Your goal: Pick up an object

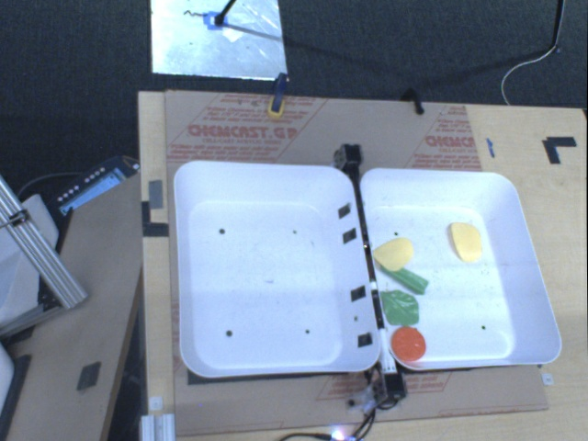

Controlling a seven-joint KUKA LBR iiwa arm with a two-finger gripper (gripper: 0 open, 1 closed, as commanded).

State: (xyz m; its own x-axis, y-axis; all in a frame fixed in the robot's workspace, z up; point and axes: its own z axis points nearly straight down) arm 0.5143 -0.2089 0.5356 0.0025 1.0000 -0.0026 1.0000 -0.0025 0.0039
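Hand: can't tell if it's spread or pressed together.
Nearest target: flat round orange disc (408, 343), tucked in the near-left corner of the right shallow white bin (531, 274). Awkward, I'd say.
Cluster: green flat piece (401, 308), green stick (411, 280) and yellow wedge (393, 253) crowd the divider.
Best bet: pale yellow oval piece (466, 242), alone, so drop straight down.
Worktop: brown printed cardboard (239, 129).
Room: shiny metal sheet (217, 26) on dark carpet (386, 26).

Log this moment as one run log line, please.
task: pick up object | right bin: two yellow pieces, green pieces, orange round piece | left bin | pick: not yet done
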